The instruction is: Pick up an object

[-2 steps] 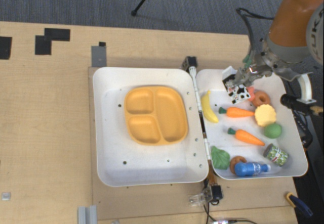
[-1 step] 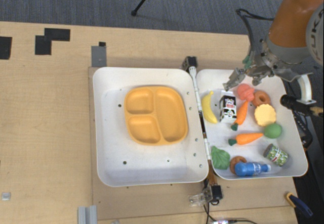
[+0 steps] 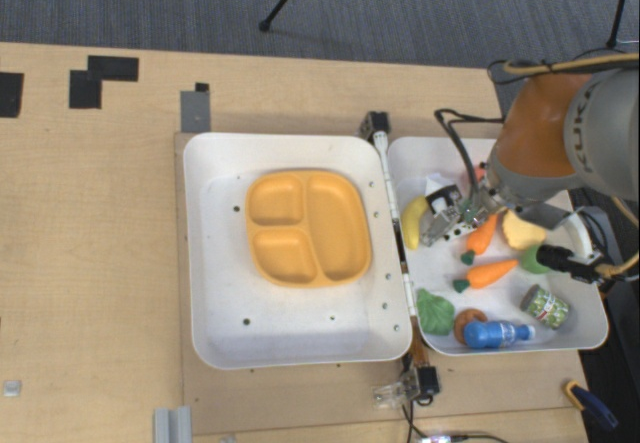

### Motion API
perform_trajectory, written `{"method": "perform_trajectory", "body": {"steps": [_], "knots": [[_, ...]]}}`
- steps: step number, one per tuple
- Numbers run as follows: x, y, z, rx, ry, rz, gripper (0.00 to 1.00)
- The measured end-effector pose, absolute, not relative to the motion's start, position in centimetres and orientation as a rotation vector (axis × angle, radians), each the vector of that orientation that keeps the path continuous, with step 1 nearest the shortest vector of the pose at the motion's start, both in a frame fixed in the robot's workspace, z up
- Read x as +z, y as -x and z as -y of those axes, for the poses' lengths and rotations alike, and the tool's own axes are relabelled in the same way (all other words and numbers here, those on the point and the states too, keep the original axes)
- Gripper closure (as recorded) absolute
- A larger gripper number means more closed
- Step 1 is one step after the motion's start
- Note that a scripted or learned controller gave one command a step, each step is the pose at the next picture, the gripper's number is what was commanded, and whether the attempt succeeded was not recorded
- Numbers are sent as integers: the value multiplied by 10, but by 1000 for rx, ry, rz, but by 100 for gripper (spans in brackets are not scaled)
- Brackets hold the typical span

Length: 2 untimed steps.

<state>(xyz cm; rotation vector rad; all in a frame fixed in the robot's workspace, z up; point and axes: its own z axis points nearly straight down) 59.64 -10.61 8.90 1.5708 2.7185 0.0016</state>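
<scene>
Reaching in from the right of the camera view, the grey arm (image 3: 575, 146) with its orange band extends over the right bin (image 3: 590, 331), and the gripper (image 3: 437, 224) sits low near that bin's left side. Whether the claw is open or closed cannot be told at this slant, and no object is seen in its grasp. The candidate objects all lie in the right bin: a yellow banana (image 3: 411, 221) just left of the gripper, against the bin's left wall; an orange carrot (image 3: 481, 235) just right of the gripper; a second carrot (image 3: 490, 273) below it; a pale yellow item (image 3: 523, 230) beside the first carrot; a green leafy item (image 3: 435, 312) near the lower left corner; a blue bottle (image 3: 497, 334) lying on its side along the lower edge, with a brown round piece (image 3: 468, 317) touching it; and a small green can (image 3: 545, 306) to the lower right. The left bin (image 3: 215, 231) holds a yellow divided plate (image 3: 307, 227) — three compartments, lying flat near the centre. Both bins rest side by side on the wooden bench (image 3: 90, 261).
</scene>
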Motion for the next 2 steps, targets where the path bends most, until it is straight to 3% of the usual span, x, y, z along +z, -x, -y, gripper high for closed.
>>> {"method": "perform_trajectory", "body": {"steps": [1, 2], "knots": [[87, -587, 109, 4, -1191, -2898, 0], [88, -561, 105, 3, -743, -3041, 0]]}}
